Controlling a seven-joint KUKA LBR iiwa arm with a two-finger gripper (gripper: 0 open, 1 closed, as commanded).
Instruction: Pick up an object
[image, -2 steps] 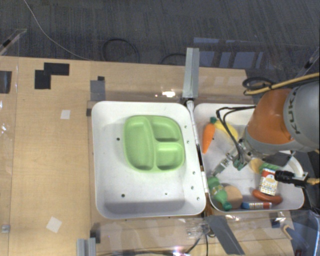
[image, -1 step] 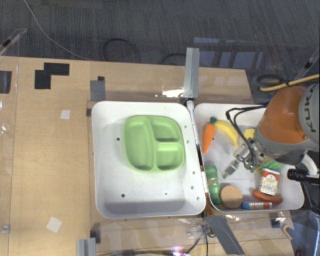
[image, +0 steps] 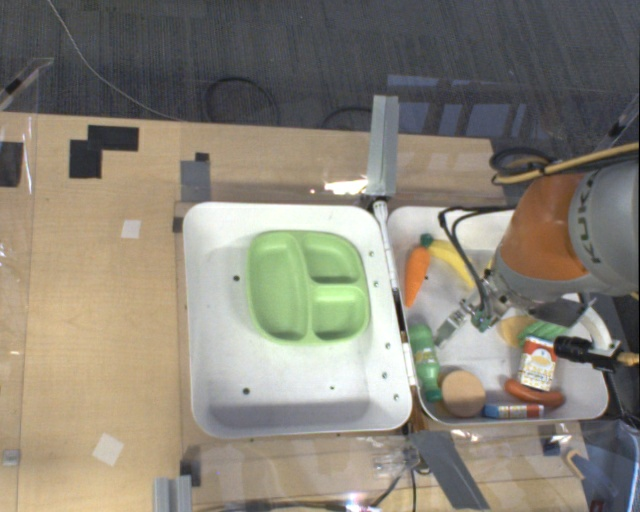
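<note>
My gripper (image: 466, 316) hangs low over the middle of the right bin (image: 598, 402), under the orange-banded wrist (image: 540, 235). To its upper left lie a carrot (image: 416, 272) and a banana (image: 452, 262). A green bottle (image: 424, 352) lies to its lower left, along the bin's left wall. A round tan object (image: 463, 391) sits below it. To its right are a small red and white carton (image: 538, 365), a green item (image: 547, 331) and a pale yellow piece (image: 514, 328). A red sausage (image: 534, 393) and a blue marker (image: 510, 410) lie by the front wall. I see nothing in the gripper.
The left bin (image: 215, 330) holds a green divided plate (image: 306, 286). A metal post (image: 382, 145) stands at the back between the bins. Black cables (image: 470, 215) run behind the right bin. The arm covers that bin's right rear part.
</note>
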